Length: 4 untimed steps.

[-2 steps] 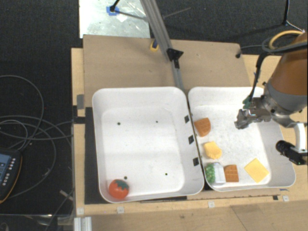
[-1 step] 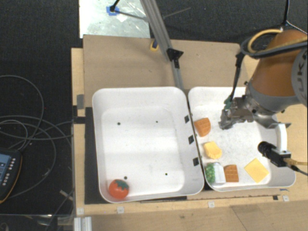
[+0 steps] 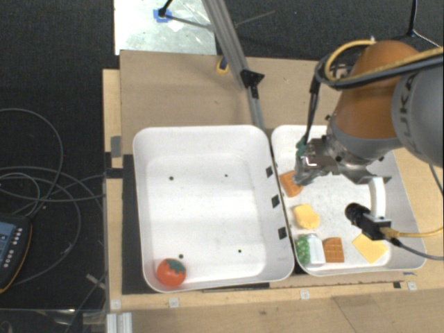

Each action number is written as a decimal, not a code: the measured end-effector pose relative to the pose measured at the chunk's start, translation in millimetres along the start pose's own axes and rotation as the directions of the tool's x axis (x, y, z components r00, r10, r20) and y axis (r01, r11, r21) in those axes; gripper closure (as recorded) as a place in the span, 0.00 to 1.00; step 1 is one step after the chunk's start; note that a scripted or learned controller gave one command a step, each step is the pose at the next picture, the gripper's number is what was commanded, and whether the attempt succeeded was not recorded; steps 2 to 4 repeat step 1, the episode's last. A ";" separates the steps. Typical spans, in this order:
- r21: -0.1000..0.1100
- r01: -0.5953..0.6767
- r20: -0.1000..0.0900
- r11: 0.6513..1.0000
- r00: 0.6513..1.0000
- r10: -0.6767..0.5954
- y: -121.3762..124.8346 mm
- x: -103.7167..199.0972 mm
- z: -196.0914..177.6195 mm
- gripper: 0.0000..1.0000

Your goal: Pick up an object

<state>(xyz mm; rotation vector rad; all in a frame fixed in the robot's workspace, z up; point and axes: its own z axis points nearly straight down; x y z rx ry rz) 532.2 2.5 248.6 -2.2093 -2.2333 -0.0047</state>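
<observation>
Bins number two, side by side on the desk (image 3: 208, 89). One red tomato (image 3: 171, 272) lies in the left bin's (image 3: 201, 144) near-left corner. The right bin (image 3: 288, 141) holds five pieces: an orange wedge (image 3: 289, 184) by its left wall, a yellow lump (image 3: 306, 217), a green-and-white item (image 3: 308, 249), a brown waffle (image 3: 333, 250), a yellow slab (image 3: 370, 248). The gripper (image 3: 305, 172) hangs touching or just above the wedge; its grip cannot be told

I see a tan bench (image 3: 180, 96) under the slanted camera | two shallow white bins sit directly on it, side by side, touching along their inner walls | left bin (image 3: 201, 139) takes the middle of the board | right bin (image 3: 288, 139) lies toward the board's right edge
</observation>
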 end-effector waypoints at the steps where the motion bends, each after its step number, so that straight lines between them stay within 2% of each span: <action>1: 0.002 -0.001 0.000 1.000 1.000 0.001 -8.0 47.3 13.8 1.00; 4: 0.002 -0.001 0.000 1.000 1.000 0.001 -8.0 47.3 13.8 1.00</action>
